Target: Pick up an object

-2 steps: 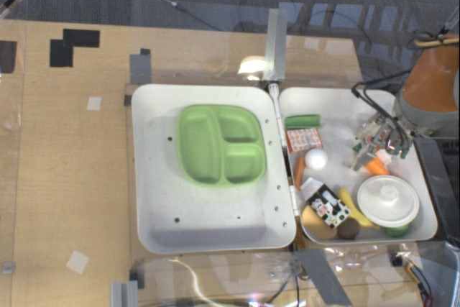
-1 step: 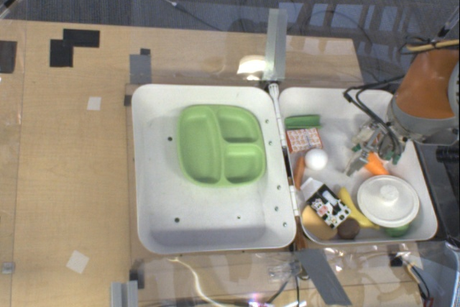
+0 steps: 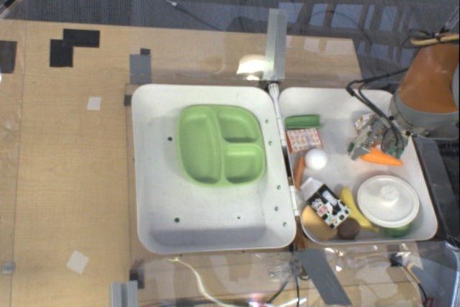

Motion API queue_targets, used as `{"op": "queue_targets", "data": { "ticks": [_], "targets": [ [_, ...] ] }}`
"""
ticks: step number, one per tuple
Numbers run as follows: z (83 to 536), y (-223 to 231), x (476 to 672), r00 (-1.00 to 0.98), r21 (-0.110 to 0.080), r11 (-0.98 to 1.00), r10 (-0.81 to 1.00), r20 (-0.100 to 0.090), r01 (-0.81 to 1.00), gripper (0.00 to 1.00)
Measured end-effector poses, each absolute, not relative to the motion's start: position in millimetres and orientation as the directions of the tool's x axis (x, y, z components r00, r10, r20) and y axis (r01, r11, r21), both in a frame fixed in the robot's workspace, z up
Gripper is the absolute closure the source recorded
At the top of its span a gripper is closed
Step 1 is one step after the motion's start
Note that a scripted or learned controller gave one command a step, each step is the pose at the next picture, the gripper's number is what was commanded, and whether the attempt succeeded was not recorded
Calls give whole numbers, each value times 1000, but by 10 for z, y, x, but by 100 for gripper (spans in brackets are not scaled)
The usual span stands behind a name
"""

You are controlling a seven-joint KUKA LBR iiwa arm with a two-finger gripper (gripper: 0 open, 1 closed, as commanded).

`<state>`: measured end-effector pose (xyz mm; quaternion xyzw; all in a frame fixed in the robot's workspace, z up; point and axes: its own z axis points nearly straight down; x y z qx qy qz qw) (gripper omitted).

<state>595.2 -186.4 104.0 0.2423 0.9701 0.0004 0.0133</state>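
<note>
Camera view gives you two white bins side by side on the bench. Your left bin [image 3: 154,219] holds one thing, a green divided tray [image 3: 219,144] lying flat near its middle. Your right bin [image 3: 425,223] is crowded: a green block [image 3: 302,121] at the top left with a patterned box [image 3: 302,138] just below it, a white ball [image 3: 315,159] under that, and a black-and-white patterned piece [image 3: 328,205] lying on a tan round object [image 3: 318,223]. A yellow banana [image 3: 356,207] and a dark brown ball [image 3: 348,228] sit beside these, and a white lidded bowl [image 3: 387,201] rests on a green base at the lower right.

The arm comes in from the right, and its gripper [image 3: 374,136] hangs over the upper right part of that bin. An orange carrot [image 3: 381,158] lies on the bin floor just below the gripper, touching or nearly touching its tip; you cannot tell which. Whether the gripper is clenched or released you cannot tell, since its tip is a blur of small parts. The other objects lie to its left and below, apart from it.
</note>
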Motion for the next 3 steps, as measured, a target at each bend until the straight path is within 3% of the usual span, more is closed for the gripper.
{"op": "queue_targets", "data": {
  "ticks": [1, 2, 3],
  "targets": [
    [1295, -2052, 6092, -1000, -2, 1000, -12, -12, -12, 100],
    [1291, -2047, 6091, -1000, -1, 1000, -12, -12, -12, 0],
    [1017, -2035, 6021, -998, -1, 998, 61, -19, 61, 0]
  ]
}}
